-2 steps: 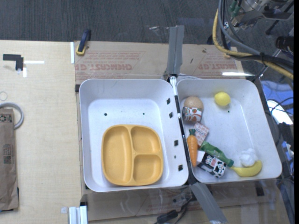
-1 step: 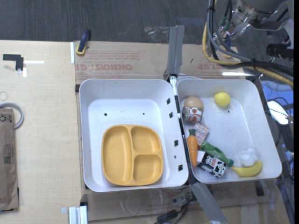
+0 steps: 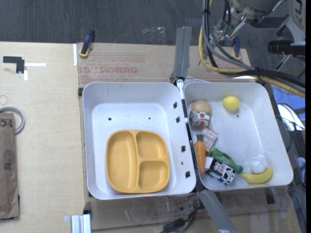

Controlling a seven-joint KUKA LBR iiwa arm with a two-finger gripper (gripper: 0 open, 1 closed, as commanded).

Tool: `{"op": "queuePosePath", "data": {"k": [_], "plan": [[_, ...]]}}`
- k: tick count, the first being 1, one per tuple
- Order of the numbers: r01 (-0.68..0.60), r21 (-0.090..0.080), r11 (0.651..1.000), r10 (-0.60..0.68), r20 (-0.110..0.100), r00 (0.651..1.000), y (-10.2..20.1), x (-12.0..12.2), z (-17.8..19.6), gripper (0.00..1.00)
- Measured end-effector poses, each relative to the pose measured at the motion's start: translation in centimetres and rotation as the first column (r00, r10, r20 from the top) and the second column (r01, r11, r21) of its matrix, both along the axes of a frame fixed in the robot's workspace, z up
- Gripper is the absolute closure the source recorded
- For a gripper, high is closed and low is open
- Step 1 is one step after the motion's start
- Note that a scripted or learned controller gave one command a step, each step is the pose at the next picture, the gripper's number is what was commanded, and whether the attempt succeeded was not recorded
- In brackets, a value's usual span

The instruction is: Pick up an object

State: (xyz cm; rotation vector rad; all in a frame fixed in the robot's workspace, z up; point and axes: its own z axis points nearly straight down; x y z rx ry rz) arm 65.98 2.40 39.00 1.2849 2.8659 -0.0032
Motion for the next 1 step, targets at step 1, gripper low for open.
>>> {"op": "queuePosePath", "data": {"k": [1], "plan": [[-0.127, -0.001, 0.992, 0.127, 0.001, 0.992, -5.36, -0.53, 5.19, 1.00]]}}
